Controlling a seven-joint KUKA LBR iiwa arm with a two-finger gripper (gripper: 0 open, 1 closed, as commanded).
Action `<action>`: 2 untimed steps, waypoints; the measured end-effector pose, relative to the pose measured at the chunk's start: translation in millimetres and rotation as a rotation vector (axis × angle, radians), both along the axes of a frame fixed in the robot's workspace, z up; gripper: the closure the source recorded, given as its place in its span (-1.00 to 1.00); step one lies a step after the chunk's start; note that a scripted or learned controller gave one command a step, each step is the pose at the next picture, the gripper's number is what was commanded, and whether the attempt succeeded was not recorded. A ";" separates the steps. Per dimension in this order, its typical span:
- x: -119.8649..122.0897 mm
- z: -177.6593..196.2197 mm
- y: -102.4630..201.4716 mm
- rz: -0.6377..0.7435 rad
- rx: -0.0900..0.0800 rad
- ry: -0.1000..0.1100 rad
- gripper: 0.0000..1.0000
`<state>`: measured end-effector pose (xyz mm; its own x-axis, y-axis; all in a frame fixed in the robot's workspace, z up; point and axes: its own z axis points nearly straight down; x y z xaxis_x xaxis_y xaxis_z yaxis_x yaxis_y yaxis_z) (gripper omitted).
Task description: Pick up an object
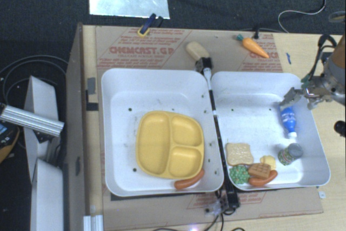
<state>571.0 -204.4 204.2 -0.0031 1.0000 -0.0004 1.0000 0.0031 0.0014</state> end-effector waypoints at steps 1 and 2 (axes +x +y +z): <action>18.6 -106.3 -2.5 -0.001 -0.002 -0.004 -1.00; 18.8 -96.5 -2.5 0.001 -0.002 -0.005 1.00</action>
